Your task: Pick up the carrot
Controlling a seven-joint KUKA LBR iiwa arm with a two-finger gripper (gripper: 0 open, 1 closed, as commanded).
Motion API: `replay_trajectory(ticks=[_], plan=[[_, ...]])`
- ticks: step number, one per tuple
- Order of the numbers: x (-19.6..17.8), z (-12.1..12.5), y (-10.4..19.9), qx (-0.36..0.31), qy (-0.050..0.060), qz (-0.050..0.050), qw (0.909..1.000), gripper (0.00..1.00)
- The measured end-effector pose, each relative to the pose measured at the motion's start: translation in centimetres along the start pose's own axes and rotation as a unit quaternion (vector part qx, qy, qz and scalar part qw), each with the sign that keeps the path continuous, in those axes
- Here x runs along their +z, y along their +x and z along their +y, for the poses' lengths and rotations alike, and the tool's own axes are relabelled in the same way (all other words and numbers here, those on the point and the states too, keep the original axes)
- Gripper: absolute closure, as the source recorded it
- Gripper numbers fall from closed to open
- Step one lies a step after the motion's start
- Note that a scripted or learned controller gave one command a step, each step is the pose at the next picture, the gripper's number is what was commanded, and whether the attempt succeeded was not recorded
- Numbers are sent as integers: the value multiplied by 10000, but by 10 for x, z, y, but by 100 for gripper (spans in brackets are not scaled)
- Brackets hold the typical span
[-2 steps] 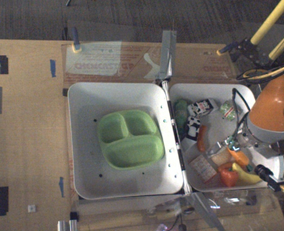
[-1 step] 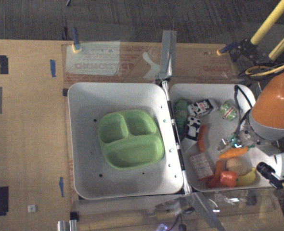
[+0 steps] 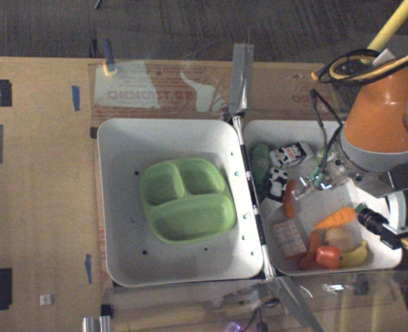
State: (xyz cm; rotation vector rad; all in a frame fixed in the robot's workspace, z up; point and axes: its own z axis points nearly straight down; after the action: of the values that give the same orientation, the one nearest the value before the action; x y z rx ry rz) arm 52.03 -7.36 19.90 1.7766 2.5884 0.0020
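Carrot [image 3: 336, 218] lies slanted — tip pointing lower-left

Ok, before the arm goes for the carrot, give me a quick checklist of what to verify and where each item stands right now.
1. Carrot in sight in the right bin: ok.
2. Carrot top uncovered: ok.
3. Room around the carrot: not ok; potato and banana lie close below it.
4. Gripper over the carrot: not ok; it sits up and left of it.
5. Green tray out of the way, in the left bin: ok.
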Motion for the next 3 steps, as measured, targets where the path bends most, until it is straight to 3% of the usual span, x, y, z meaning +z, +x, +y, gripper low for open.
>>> replay_trajectory(ticks=[1,2,3], plan=[[0,0,0,5,3,0,10000,0],[-11,2,-6,-673,-5,-8,9977,0],[-130,-3,-60,-1990,-16,-25,9800,0]])
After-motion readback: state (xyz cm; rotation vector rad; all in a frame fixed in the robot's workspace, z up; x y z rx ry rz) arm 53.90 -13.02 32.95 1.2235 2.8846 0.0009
